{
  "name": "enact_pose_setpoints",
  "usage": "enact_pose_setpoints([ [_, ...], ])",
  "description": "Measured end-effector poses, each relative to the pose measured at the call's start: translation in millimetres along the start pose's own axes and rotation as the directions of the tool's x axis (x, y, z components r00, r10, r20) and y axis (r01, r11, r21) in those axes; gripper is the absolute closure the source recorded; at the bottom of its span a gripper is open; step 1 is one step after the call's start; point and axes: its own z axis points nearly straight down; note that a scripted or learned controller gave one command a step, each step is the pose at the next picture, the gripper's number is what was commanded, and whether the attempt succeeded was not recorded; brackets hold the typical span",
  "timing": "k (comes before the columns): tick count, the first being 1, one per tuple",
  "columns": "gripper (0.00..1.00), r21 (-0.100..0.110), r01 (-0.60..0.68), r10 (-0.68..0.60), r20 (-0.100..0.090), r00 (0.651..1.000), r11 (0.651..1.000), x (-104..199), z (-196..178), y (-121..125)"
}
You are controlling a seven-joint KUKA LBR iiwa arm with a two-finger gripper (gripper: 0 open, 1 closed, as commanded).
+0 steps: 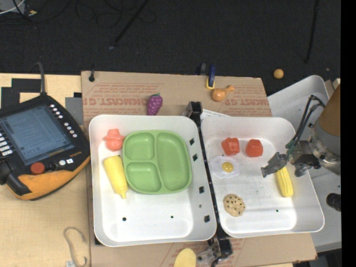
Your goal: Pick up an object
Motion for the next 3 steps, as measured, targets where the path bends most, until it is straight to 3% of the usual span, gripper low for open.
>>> enact_pose_setpoints([
  [1,0.0,-0.012,0.002,-0.002,0.003,1.0,1.0,-0.3,-5.8,2.2],
  [3,0.0,-0.006,0.003,-0.003,0.0,1.0,1.0,-1.7,89.8,-12.4],
])
